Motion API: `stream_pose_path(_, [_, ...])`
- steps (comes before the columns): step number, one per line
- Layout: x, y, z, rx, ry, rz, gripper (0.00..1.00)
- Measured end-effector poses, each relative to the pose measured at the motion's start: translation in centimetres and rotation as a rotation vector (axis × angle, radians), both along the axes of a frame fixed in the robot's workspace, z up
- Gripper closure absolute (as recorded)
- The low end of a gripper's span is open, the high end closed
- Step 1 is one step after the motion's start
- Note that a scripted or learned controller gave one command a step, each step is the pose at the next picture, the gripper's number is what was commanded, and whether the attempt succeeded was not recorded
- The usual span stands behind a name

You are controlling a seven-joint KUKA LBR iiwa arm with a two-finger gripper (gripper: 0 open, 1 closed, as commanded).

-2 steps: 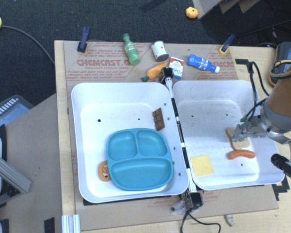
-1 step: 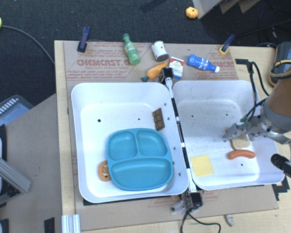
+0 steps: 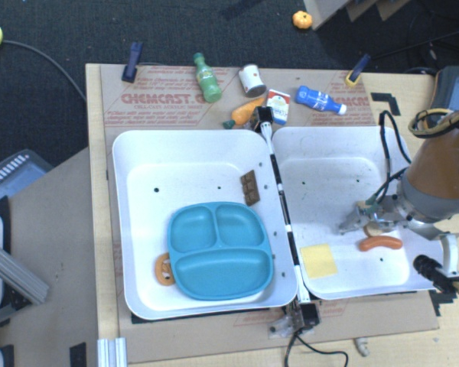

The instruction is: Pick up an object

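Well left of the gripper (image 3: 365, 222), the left shallow white bin (image 3: 130, 205) holds a blue sectioned plastic plate (image 3: 218, 248), a brown pretzel (image 3: 164, 269) and a brown chocolate bar (image 3: 249, 187). The right white bin (image 3: 321, 147) holds a yellow square sponge (image 3: 318, 261) lower left of the gripper and an orange-red sausage (image 3: 380, 242) just below-right. Whether the gripper is clenched cannot be told. A descent here would likely miss the sausage, closing beside it.

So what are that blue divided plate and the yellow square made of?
The blue divided plate looks like moulded plastic: one even colour, rounded compartments, a soft sheen. The yellow square looks flat, matte and soft-edged, perhaps a sponge or foam, though it could be toy cheese.
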State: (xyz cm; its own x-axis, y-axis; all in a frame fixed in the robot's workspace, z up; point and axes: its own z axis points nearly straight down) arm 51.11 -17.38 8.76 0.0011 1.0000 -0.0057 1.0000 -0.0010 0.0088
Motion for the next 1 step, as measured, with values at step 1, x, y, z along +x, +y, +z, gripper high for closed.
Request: stream_pose_path(1, [-1.63,-2.86,-0.24,0.004,0.008,0.0,0.0])
